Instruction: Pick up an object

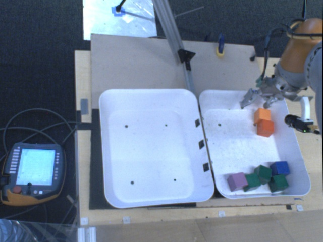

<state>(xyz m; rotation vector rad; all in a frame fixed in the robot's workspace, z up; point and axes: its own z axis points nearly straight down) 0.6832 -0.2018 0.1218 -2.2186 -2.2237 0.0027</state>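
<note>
Gripper over right bin's far edge, fingers spread and empty, orange block lying loose just below the tips, pink, green and blue blocks clustered in near corner, left bin alongside, pendant far left.

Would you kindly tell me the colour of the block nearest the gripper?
Orange: the orange block below the gripper, in the camera view.
</note>
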